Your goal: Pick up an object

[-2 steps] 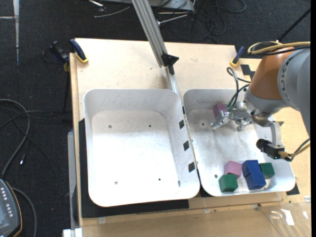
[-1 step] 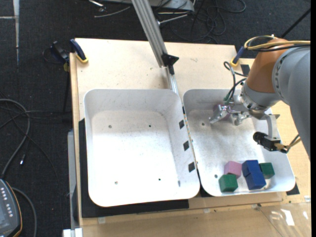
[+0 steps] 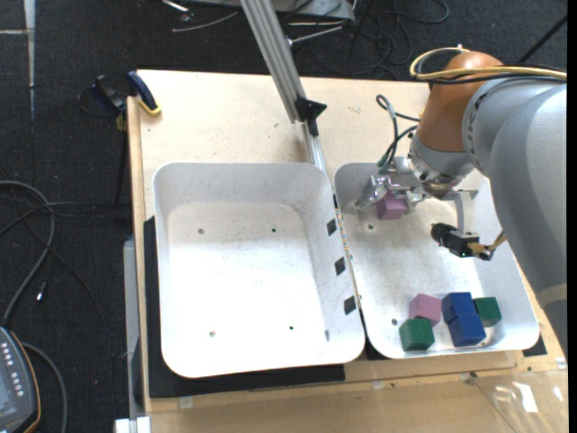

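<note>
Gripping the pink block (image 3: 393,207), your end effector (image 3: 388,197) pinches it at the right bin's (image 3: 514,282) eleven o'clock; it looks light, rigid, best held on flat opposite faces.

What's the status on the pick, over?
Hand shut on pink block, over right bin. Four blocks in near corner. Nothing in the way.
</note>
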Robot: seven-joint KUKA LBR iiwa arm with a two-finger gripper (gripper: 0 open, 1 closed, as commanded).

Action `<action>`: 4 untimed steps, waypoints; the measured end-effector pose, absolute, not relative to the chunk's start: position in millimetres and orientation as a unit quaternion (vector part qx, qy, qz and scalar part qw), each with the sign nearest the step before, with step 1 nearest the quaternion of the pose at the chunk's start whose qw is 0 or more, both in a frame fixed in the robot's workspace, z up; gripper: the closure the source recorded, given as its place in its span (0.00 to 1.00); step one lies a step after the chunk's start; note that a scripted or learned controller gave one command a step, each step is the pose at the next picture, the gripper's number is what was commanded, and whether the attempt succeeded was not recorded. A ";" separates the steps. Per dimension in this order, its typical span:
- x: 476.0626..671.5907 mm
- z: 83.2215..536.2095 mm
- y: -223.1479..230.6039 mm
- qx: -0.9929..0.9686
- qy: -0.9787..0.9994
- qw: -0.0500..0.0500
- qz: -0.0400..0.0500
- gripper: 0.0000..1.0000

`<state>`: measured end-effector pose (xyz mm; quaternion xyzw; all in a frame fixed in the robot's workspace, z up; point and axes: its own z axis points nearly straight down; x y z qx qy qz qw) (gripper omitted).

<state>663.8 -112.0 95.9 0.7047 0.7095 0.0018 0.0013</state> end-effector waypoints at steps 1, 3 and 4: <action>662.5 105.7 -115.1 0.705 0.709 0.002 0.000 1.00; 654.4 197.5 -42.0 0.704 0.710 0.001 0.003 1.00; 582.2 194.5 30.4 0.704 0.710 -0.003 -0.001 1.00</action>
